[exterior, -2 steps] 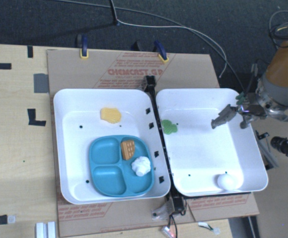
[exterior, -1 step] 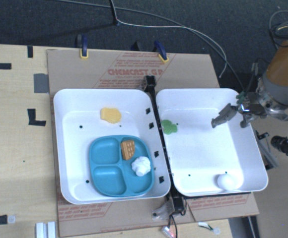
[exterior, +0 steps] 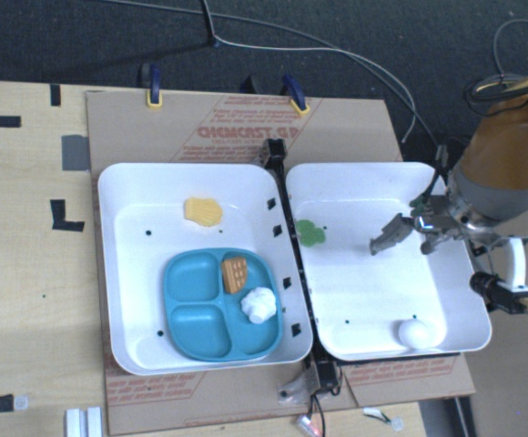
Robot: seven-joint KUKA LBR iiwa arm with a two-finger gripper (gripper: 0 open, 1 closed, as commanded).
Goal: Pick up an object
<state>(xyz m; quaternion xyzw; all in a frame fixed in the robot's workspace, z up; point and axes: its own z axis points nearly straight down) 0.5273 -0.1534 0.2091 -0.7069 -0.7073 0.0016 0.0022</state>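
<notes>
arm point(exterior: 496, 167): grey with an orange band, reaches in from the right and carries the claw over the right half of the right bin.
right bin point(exterior: 355, 180): white, shallow; the claw hangs above its floor.
left bin point(exterior: 118, 244): white, well to the claw's left, past the black divider point(exterior: 291, 244) between the two bins.
blue tray point(exterior: 191, 308): three compartments, in the left bin, far left of the claw and nearer the front edge.
claw point(exterior: 390, 238): dark fingers point left and slightly down; I cannot tell whether they are wide or narrow. Nothing visible between them.
yellow piece point(exterior: 204, 211): loose on the left bin floor, far left of the claw.
white ball point(exterior: 417, 332): in the right bin's front corner, well apart from the claw, on its front side.
white lump point(exterior: 258, 305): on the tray's right edge, left of the claw.
green object point(exterior: 310, 234): in the right bin by the divider, straight left of the claw tips, near but apart. Likeliest target.
waffle piece point(exterior: 234, 274): in the tray's upper right compartment.
progress: nothing picked yet. Left to do: close the gap to an object, grip, lift.
</notes>
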